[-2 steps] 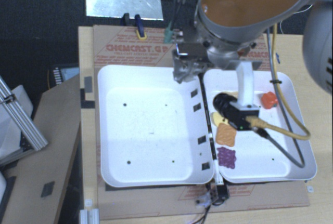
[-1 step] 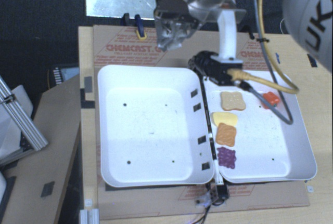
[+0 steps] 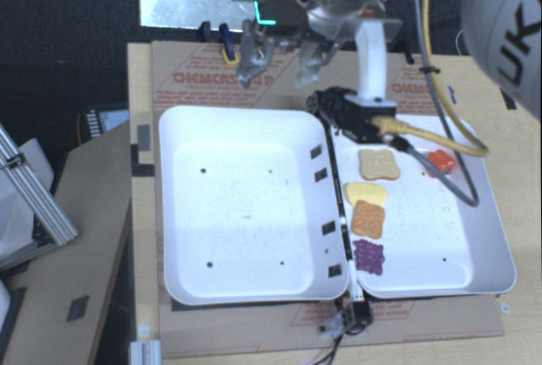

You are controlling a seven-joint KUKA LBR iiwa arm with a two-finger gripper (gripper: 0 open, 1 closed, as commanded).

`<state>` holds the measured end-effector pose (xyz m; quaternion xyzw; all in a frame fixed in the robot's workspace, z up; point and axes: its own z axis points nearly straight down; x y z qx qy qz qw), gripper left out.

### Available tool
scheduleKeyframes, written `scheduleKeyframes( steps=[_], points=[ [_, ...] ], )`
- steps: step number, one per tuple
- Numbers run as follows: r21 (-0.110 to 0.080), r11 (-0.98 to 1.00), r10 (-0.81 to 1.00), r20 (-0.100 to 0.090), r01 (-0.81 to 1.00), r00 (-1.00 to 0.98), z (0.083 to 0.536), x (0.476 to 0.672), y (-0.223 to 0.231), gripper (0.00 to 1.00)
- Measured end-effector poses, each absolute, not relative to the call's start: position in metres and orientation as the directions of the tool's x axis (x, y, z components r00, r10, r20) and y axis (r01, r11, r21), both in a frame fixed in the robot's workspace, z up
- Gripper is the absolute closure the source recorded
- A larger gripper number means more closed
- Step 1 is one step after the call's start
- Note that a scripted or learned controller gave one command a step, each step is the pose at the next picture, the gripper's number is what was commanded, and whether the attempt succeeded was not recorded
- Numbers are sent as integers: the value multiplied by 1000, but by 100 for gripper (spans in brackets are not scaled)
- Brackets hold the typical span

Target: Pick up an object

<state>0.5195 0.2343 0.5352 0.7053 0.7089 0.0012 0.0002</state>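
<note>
Above the bench: my gripper (image 3: 278, 65) hung past the far rim of the left bin (image 3: 182, 185), over the cardboard.
Fingers: parted, nothing between them.
Left bin: bare white floor, wide room inside all four walls.
Right bin (image 3: 478, 257): every object lay here, well apart from my gripper.
Column by the divider: toast (image 3: 378, 164) farthest, then yellow piece (image 3: 367, 193), orange piece (image 3: 368, 219), purple piece (image 3: 368, 256) nearest the front rim, each close to the next.
Red piece (image 3: 440, 160): alone toward the far right, beside the yellow cable (image 3: 440, 141).
Open room: the right bin's near-right floor was free.
Far edge: a black fitting (image 3: 351, 113) sat over the right bin's far-left corner.
</note>
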Motion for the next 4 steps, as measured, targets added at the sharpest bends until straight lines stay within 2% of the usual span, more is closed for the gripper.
scheduleKeyframes(
  steps=[4],
  points=[
    [2, 5, 1000, 1, 1000, -5, 535, 519, 234, 0]
  ],
)
